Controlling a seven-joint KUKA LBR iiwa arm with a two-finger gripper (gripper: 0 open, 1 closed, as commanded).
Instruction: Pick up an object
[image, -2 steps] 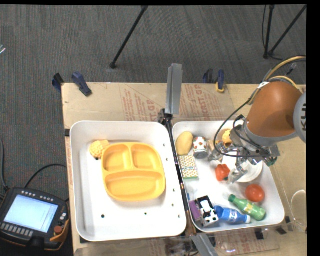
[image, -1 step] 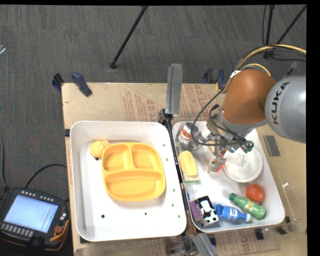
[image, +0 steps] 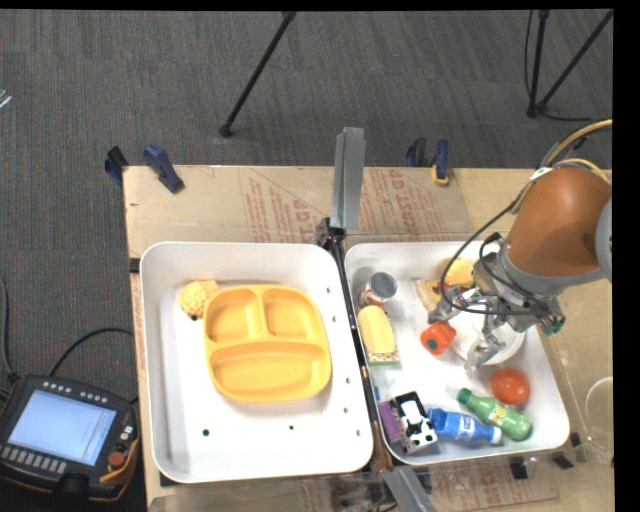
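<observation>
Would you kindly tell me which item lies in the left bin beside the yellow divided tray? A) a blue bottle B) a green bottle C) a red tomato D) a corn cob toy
D: the corn cob toy sits at the upper-left corner of the yellow divided tray in the left bin.

We see the arm (image: 560, 225) cut off by the right edge, so its upper links are lost to us. Its orange band and wrist cover the far right corner of the right bin (image: 400, 455), and a yellow item (image: 458, 272) peeks out only partly from beneath. A white object (image: 505, 345) under the gripper (image: 487, 340) is mostly hidden; we cannot tell what it is. At the lower left, the tablet-like pendant (image: 62, 432) runs off the frame's bottom.
</observation>
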